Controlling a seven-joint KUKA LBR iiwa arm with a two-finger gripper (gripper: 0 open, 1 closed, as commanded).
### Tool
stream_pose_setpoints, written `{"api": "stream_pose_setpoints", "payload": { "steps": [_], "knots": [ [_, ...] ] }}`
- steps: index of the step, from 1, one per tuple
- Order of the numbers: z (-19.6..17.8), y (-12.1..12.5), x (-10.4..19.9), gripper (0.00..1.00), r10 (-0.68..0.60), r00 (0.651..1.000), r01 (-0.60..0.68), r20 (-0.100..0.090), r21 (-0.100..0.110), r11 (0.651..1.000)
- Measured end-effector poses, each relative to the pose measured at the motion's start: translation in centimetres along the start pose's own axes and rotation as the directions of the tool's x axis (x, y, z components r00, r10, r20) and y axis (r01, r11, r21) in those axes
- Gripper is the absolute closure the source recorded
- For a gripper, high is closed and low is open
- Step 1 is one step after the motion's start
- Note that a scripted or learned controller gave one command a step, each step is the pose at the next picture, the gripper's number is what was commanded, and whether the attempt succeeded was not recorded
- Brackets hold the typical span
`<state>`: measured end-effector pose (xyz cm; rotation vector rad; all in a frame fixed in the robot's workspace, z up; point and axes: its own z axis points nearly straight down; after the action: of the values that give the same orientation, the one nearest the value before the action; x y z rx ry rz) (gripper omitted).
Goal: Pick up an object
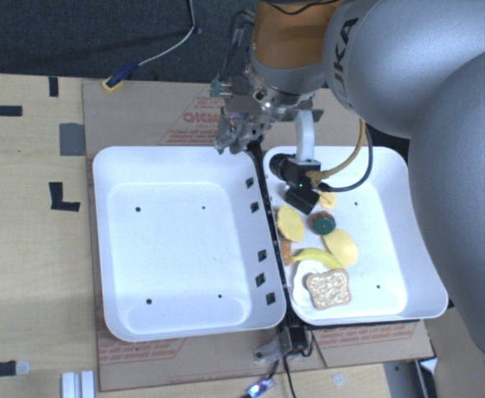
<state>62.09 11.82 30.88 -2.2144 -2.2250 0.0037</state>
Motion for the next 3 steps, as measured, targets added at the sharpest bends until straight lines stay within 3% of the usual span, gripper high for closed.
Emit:
{"api": "stream_pose_setpoints", "payload": {
  "steps": [1,2,3],
  "knots": [
    [6.2,-1.4,9.1,1.00,-0.005,1.000,0.005,0.000,0.005,1.000],
    [-18.5,1.8,10.5,1.00,0.000,1.000,0.000,-0.005,-0.021,1.000],
    [-22.9,4.8,9.7,1.00,0.004,1.000,-0.004,0.000,-0.009,1.000]
  ]
}}
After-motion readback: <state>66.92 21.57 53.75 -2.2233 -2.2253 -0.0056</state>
